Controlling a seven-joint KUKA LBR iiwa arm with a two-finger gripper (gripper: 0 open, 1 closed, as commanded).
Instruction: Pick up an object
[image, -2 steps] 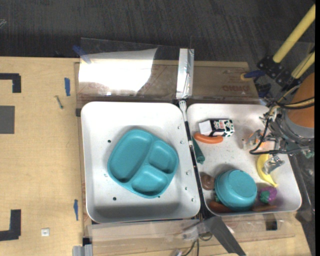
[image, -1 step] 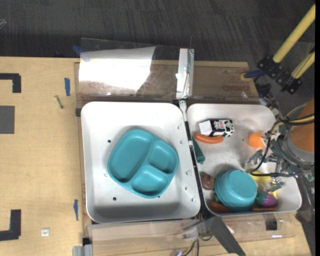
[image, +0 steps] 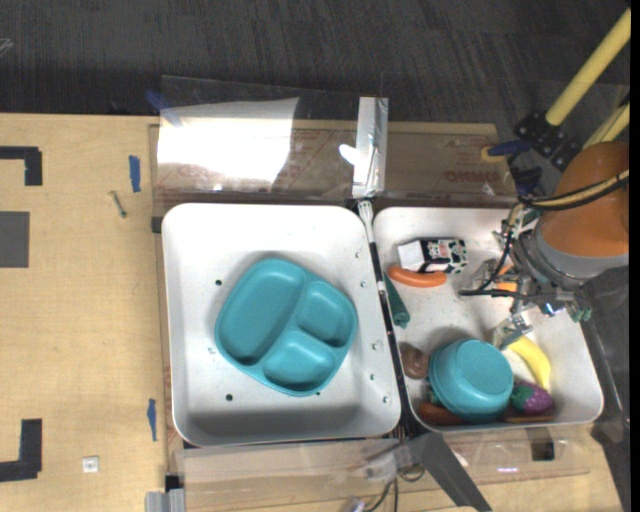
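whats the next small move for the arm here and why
Probably a short descent onto the banana. The gripper sits in the right bin just above the banana's upper end, with nothing visibly between its fingers. The banana lies beside the teal bowl, so lowering slightly toward its free right side seems safest to avoid bumping the bowl.

Arm (image: 590, 215) in from right; wrist angled down; jaws unclear.

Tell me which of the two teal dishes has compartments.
The teal divided plate in the left bin; it has three sections. The teal bowl in the right bin is round and undivided.
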